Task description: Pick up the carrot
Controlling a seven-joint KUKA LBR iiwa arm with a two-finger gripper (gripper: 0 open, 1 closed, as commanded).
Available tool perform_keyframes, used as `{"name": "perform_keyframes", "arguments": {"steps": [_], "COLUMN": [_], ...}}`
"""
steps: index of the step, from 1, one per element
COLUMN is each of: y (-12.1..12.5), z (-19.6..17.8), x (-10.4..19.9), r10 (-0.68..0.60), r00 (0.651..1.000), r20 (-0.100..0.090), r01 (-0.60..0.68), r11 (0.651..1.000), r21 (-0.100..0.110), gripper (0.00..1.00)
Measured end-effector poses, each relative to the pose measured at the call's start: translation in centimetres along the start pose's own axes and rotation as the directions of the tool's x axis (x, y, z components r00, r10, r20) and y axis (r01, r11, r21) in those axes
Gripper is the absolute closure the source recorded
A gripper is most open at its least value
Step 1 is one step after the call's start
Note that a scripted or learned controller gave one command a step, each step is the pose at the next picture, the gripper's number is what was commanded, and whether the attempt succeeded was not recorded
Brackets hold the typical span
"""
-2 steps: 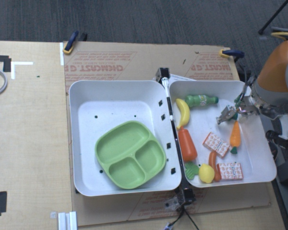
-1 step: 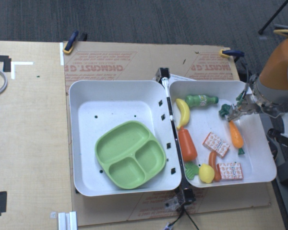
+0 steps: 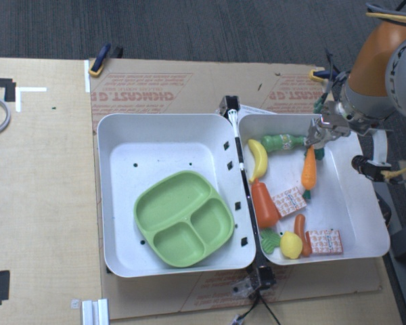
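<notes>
From my console I use the right bin [image 3: 365, 222] as my reference. The carrot [image 3: 309, 170] hangs nearly upright over that bin's upper middle, its orange body pointing down and a bit of green at its lower end near the bin floor. Its top end sits right at the gripper [image 3: 318, 139], which is over the bin's upper part, just inside the far wall; the carrot's tip appears pinched between the fingers, so I read the jaws as clamped on the carrot. The arm [image 3: 382, 59] with its orange band comes in over the bin's upper right corner. Lying along the bin's far wall, just left of the gripper, is a green bottle-like item [image 3: 282, 141]. A yellow banana [image 3: 258, 158] rests against the bin's left wall, and below it lies a larger red-orange vegetable [image 3: 264, 204]. A small printed packet [image 3: 289, 200] lies in the bin's middle, touching the carrot's lower end or close to it; I cannot tell which. Near the bin's front wall sit a lemon [image 3: 291, 246], a green leafy piece [image 3: 270, 241], a small red sausage-like piece [image 3: 302, 231] and a second packet [image 3: 324, 242]. Left of the right bin, the other bin [image 3: 115, 181] holds a green divided plate [image 3: 183, 218].
</notes>
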State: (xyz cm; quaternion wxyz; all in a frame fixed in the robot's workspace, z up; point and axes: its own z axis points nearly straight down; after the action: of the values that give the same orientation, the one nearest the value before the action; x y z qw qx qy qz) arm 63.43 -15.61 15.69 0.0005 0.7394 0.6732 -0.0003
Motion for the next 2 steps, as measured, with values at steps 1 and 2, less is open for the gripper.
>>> {"name": "perform_keyframes", "arguments": {"steps": [1,2], "y": [-4.9,1.7], "z": [-2.9,-5.2], "x": [3.9,6.4], "r10": [0.060,0.410], "r00": [0.998,0.912], "r20": [-0.001,0.000], "r01": [-0.060,-0.410], "r11": [0.998,0.912], "r21": [0.001,0.002], "gripper": [1.00,1.00]}}
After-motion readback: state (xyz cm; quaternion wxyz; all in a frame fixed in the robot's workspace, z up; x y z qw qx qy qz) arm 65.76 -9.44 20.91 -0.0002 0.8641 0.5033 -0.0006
